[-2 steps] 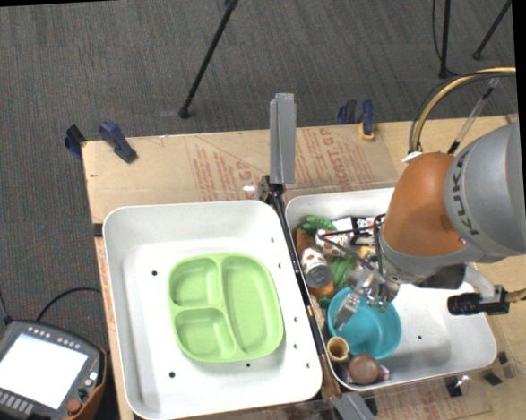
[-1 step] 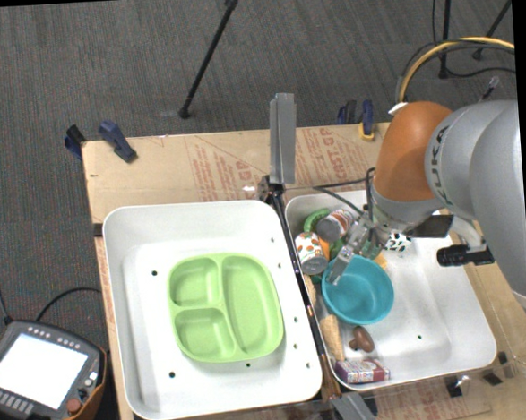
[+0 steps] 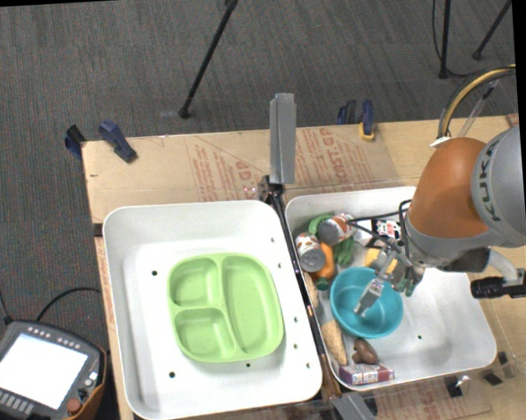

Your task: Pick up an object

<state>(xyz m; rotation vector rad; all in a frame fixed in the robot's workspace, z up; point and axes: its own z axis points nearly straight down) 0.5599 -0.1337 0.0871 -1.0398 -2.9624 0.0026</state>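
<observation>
Over the right-hand bin (image 3: 452, 348), as seen from the fixed camera above the tabletop, the arm (image 3: 465, 204) reaches in from the right and its gripper (image 3: 374, 294) hangs just inside the teal bowl (image 3: 369, 318). The jaws look slightly parted with nothing visible between them, though the slant makes the gap hard to judge. The bowl sits near the middle of that bin, crowded on its left by a tin can (image 3: 311, 253), an orange piece (image 3: 327, 272), some green scraps and a long pale cob-like thing (image 3: 333, 341); a small red and white box (image 3: 366, 374) lies at the near edge. The left-hand bin (image 3: 127, 259) carries a green divided tray (image 3: 225, 308), well apart from the gripper.

By my reading the step in hand is the reach, with no grasp made yet. The bowl seems the likeliest target. Next the jaws would need to straddle its rim or wall, close firmly, then lift straight up clear of the clutter.
</observation>
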